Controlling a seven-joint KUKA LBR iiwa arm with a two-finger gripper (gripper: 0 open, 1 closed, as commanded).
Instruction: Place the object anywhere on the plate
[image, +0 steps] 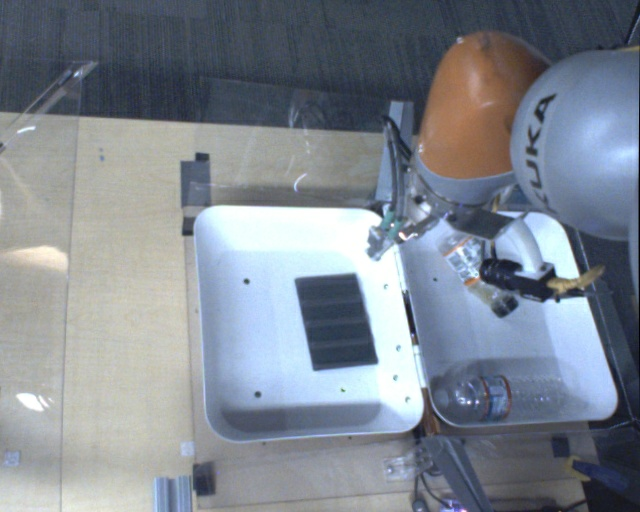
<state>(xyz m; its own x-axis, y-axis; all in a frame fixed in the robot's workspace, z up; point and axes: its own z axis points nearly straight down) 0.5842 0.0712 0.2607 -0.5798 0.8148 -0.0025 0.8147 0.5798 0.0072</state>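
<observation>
A black ribbed rectangular plate (337, 321) lies flat in the middle of the left bin (230, 300). A clear plastic bottle (490, 395) with a dark band lies on its side at the near edge of the right bin (590, 350). My gripper (384, 237) hangs over the divide between the two bins, near the left bin's far right corner. It is above and to the right of the plate and well away from the bottle. Nothing shows in the gripper.
The grey arm with its orange band (480, 100) covers the far part of the right bin. A clear sheet lies on the wooden bench (100, 300) to the left. Metal brackets and cables (440, 480) sit below the bins' near edge.
</observation>
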